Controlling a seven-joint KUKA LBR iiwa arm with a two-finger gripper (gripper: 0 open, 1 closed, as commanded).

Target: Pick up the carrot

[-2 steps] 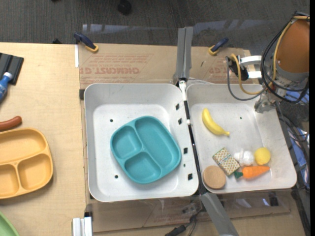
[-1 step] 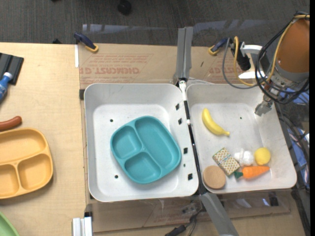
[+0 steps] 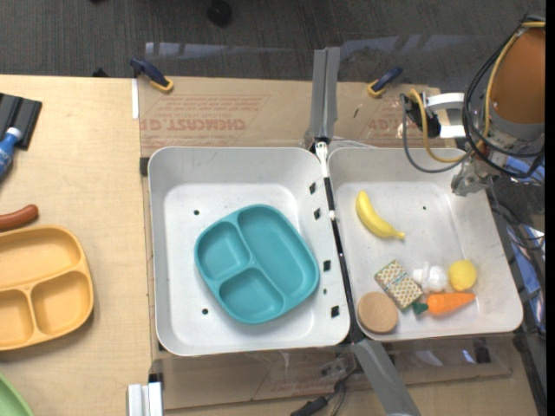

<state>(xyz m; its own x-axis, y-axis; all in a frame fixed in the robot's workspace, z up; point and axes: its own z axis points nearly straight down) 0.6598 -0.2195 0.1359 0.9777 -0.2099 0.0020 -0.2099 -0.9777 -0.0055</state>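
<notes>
While the arm (image 3: 519,85) sits at the right bin's (image 3: 486,319) far right corner, we cannot tell the state of its gripper. We count five things in that bin: one carrot (image 3: 449,302) near the front right, one yellow ball (image 3: 463,274), one patterned packet (image 3: 398,283), one tan disc (image 3: 378,312) and one banana (image 3: 376,217). One teal tray (image 3: 255,263), three compartments, lies in the left bin (image 3: 173,232).

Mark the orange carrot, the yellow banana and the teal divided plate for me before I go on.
Orange carrot with green top (image 3: 449,302), camera view, middle of its orange body.
Yellow banana (image 3: 375,216), camera view, middle of its curve.
Teal divided plate (image 3: 255,263), camera view, ridge where its compartments meet.
</notes>
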